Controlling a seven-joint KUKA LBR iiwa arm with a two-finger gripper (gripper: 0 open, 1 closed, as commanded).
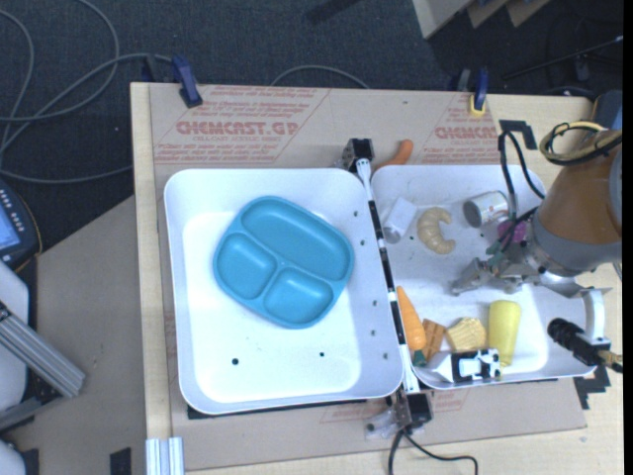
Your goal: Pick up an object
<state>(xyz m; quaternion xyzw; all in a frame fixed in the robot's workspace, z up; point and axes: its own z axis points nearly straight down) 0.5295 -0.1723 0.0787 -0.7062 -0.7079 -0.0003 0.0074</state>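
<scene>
- My end effector (485,273) sits low in the right bin (450,171), fingers too blurred to tell.
- My arm (584,216) hides the bin's right side.
- Yellow cup (503,327) just beside.

Single fixed camera, mounted above the table (247,117), looking down at a slant. Far table edge runs along the top of the frame, near edge along the bottom. Both white bins fit in frame: left bin (198,364) near centre, right bin (445,176) toward the right side. Distance moderate: whole table top visible, with dark floor (79,28) and cables beyond the far and left edges. Arm (584,206) enters from the right of frame, partly cropped.
</scene>
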